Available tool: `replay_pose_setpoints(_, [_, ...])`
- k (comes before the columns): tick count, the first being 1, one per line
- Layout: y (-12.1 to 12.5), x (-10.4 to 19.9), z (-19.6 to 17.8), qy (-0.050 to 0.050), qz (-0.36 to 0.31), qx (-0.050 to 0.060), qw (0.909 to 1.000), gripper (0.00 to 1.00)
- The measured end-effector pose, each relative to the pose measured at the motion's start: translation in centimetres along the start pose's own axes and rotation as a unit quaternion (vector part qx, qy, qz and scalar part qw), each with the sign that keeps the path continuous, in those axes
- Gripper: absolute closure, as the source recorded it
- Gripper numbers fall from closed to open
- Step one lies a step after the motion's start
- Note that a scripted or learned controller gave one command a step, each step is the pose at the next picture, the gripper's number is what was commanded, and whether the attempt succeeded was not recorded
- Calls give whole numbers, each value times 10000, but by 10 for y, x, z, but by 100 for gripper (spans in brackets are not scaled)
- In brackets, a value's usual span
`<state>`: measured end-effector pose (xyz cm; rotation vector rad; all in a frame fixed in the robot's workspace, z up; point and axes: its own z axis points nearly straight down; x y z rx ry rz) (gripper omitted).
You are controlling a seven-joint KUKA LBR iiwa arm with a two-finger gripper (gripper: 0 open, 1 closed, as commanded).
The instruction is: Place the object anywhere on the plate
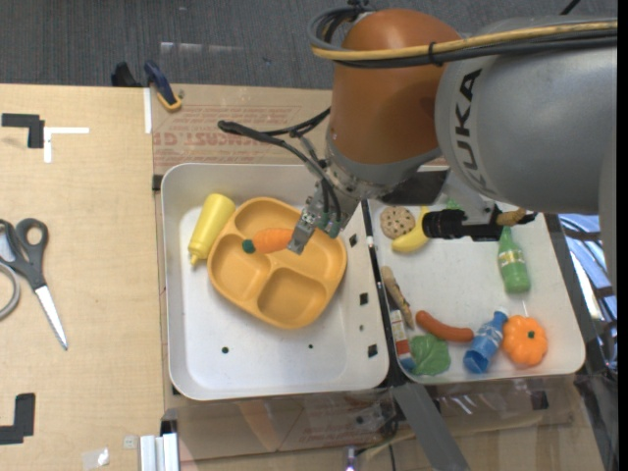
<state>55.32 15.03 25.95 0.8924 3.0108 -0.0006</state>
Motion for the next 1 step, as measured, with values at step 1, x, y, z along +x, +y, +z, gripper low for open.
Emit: replay_pose_setpoints(1, [0, 0, 0, -1, 2, 0, 10000, 0])
